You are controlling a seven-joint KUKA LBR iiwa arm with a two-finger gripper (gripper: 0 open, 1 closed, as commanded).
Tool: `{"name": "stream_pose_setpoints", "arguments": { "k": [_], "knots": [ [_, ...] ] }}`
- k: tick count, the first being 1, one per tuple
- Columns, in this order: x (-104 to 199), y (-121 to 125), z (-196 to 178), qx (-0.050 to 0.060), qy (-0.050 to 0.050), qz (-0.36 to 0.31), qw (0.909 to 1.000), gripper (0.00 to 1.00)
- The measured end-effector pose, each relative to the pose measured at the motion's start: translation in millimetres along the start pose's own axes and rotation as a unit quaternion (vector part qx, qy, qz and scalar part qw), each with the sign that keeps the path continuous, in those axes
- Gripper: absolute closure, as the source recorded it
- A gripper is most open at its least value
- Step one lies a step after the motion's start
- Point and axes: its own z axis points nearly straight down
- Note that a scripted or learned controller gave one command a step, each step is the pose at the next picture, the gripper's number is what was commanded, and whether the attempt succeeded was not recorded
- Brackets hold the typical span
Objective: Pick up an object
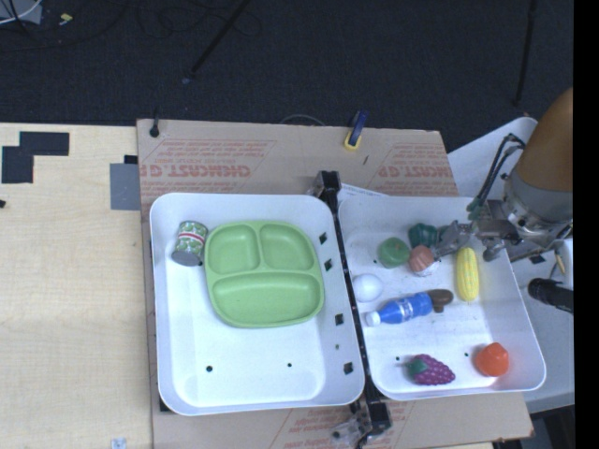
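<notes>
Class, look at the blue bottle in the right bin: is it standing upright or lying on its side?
Lying on its side. The blue bottle stretches lengthwise across the right bin's floor, white cap end pointing left.

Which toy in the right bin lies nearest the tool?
The pink-orange toy, right by the tool. The corn sits just below; the grapes and tomato are far off.

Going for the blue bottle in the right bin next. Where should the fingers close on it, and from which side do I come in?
Grip the blue bottle across its blue mid-body, coming straight down from above. It lies on its side, pointing left to right, so the fingers should close on its near and far flanks. The white ball sits close by its white cap end and a dark piece lies at the other end, so the middle probably offers most room.
</notes>
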Motion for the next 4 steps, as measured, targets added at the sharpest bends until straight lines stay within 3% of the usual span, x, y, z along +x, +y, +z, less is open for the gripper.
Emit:
{"name": "stream_pose_setpoints", "arguments": {
  "k": [1, 3, 4],
  "knots": [
    [0, 3, -8, -0.007, -0.001, -0.001, 1.0000, 0.00],
    [5, 3, 89, -0.005, -0.001, -0.001, 1.0000, 0.00],
    [4, 3, 76, -0.005, -0.001, -0.001, 1.0000, 1.00]
  ]
}}
